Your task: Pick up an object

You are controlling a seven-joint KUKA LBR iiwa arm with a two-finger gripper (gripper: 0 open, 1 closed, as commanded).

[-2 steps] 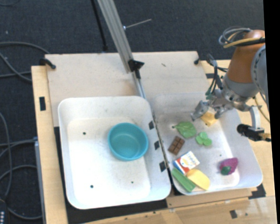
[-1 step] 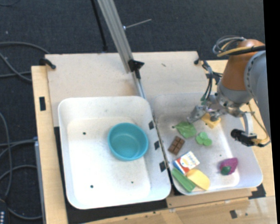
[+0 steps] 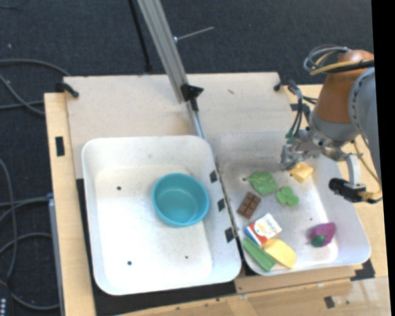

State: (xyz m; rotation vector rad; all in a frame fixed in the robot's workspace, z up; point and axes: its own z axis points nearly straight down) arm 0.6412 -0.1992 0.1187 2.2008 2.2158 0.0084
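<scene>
My gripper point(image 3: 292, 159) hangs over the upper right part of the right bin point(image 3: 234, 152), just left of a yellow block point(image 3: 302, 173) that lies on the bin floor. Nothing shows between its fingers. Lower in that bin lie a green leafy piece point(image 3: 262, 182), a smaller green piece point(image 3: 287, 196), a brown chocolate bar point(image 3: 249, 204), a white, red and blue carton point(image 3: 262, 229), a yellow wedge point(image 3: 281, 253) beside a green strip point(image 3: 255, 252), and a purple item point(image 3: 321, 234).
A blue bowl point(image 3: 180, 199) stands in the left bin point(image 3: 104, 160). A slanted metal pole point(image 3: 167, 49) crosses above the bench toward the gap between the bins. Cables lie on the dark floor at the left.
</scene>
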